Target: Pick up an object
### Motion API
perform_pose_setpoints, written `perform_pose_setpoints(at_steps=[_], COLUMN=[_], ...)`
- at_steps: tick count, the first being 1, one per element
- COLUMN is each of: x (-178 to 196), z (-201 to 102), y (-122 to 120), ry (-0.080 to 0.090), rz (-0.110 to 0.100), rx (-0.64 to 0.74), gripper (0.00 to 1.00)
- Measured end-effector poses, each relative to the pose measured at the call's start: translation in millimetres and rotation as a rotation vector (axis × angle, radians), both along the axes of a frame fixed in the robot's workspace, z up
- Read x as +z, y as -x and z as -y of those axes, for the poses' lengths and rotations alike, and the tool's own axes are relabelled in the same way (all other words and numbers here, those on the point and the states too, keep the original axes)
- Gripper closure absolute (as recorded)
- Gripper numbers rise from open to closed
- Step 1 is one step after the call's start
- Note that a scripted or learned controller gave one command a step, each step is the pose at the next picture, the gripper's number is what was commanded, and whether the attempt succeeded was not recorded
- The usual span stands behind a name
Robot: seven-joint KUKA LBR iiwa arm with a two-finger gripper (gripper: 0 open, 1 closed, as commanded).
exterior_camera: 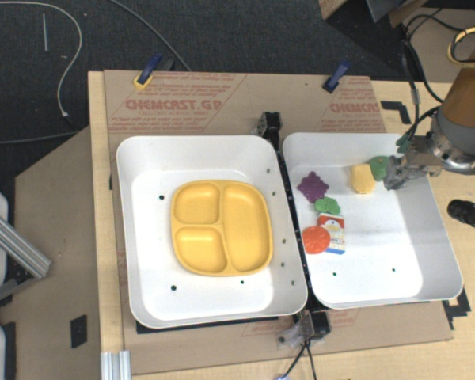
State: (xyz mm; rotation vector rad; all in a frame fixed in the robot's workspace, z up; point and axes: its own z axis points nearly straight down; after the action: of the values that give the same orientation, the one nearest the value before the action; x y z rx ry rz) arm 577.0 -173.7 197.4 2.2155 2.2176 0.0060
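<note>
Item, nearest the camera: left bin [142,291], white and shallow, carrying a yellow divided plate [222,228] with three compartments.

Item: right bin [412,283], just beside the left bin, holding the pickable lots. All places below are given from the yellow block [363,179].
- Yellow block: upper part of the right bin, toward its far wall.
- Green piece [379,167]: touching the block on its right, partly hidden by the arm's end.
- Purple piece [313,186]: left of the block, apart from it.
- Small green piece [327,207]: below-left of the block.
- Orange-red round piece [316,240] and a white-and-red packet [335,234]: further below-left, touching each other.

Item: pincer [394,174], low over the bin just right of the block, at the green piece (whether open or closed could not be told, nor whether anything was between its tips).

Risk, as judged: block and green piece lay touching, so a descent there might have nudged one aside or caught an edge only, letting the object slip on lifting.
</note>
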Motion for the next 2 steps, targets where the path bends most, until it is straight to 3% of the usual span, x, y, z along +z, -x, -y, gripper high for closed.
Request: perform_pose_setpoints(at_steps=[1, 2], x=[18, 27], z=[0, -62], y=[-1, -5], ry=[-0.001, -0.005], rz=[-0.003, -0.007], rx=[0.000, 0.006], gripper=[1.00, 1.00])
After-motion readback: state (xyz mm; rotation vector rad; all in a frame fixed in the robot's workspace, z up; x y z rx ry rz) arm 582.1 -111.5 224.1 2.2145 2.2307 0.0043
